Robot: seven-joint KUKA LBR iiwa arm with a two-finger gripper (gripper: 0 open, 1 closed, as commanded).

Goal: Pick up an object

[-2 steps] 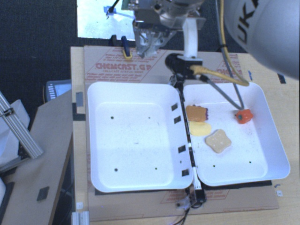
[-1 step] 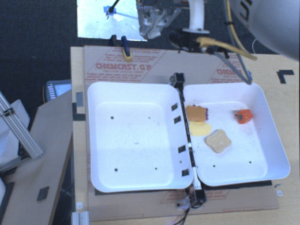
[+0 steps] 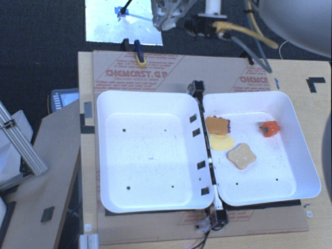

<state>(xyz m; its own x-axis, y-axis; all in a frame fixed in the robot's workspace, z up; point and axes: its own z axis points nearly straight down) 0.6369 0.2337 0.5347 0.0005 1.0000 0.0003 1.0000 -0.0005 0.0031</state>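
Observation:
The right bin [image 3: 295, 154] holds several small items. An orange-brown slab with a purple edge [image 3: 218, 125] lies near the bin's left wall. A flat yellow piece [image 3: 222, 142] sits just below it, touching it. A tan toast-shaped slice [image 3: 241, 156] lies a little further toward the front. A red-orange object [image 3: 269, 129] rests alone toward the right. My gripper [image 3: 167, 15] hangs high at the top of the view, beyond the back edge of the bench and far from all the items, with nothing seen in it.
The left bin [image 3: 111, 154] stands beside the right one, joined by a black clipped divider [image 3: 203, 154]. A shiny metal plate [image 3: 116, 14] lies behind the bench. A yellow cable [image 3: 249, 32] and grey hoses trail from the wrist over the bench's back right.

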